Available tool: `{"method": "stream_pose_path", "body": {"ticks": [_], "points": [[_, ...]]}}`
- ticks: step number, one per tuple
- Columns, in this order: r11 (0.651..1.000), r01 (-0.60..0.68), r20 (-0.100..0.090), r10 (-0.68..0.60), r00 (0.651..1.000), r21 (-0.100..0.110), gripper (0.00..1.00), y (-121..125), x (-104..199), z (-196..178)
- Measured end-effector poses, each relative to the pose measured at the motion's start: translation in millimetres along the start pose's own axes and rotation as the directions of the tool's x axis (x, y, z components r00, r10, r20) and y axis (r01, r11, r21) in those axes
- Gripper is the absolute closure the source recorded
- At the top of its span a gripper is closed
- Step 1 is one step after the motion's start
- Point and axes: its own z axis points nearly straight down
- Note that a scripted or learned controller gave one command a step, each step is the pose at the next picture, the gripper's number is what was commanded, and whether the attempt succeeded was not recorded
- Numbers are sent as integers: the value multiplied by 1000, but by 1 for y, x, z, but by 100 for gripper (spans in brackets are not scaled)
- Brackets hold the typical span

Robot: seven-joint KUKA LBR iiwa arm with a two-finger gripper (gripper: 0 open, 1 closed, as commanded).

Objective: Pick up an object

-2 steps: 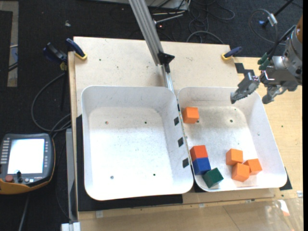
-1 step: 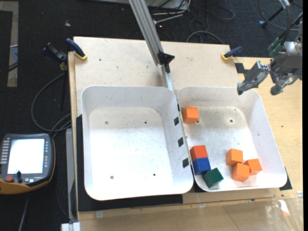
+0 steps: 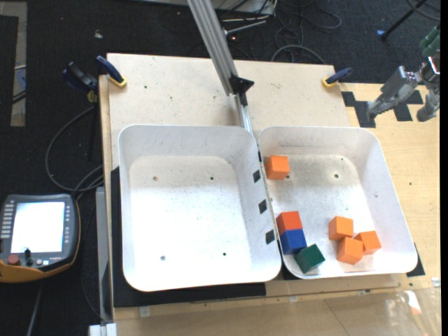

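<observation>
**Seven blocks wait in right bin as gripper hangs off to the side**

Two shallow white bins sit side by side on a pale bench, seen from above at a slant. The left bin holds no blocks; the right bin holds all seven. Five of them are orange, one is blue and one is dark green.

A lone orange block lies near the right bin's upper left, close to the divide between the bins. Lower down along that same side, a second orange block touches the blue block just below it, and the green block sits tilted just beside the blue one, near the bin's front rim. Toward the front right corner, three more orange blocks cluster: one slightly apart to the upper left, one below it and one touching that to the right.

The gripper hangs at the frame's upper right, beyond the right bin's far corner and over the bare bench, well apart from every block. The nearest, the lone orange block, lies down and to the left of it. Whether it is released or clenched cannot be told at this size and blur; nothing is seen in its grasp.

A teach pendant rests on the dark floor at left, and a slanted metal rail crosses the bench's far edge.
</observation>
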Motion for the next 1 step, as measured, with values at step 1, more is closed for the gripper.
{"method": "stream_pose_path", "body": {"ticks": [1], "points": [[1000, 8, -1, -8, 1000, 13, 0, -1, 44, 61]]}}
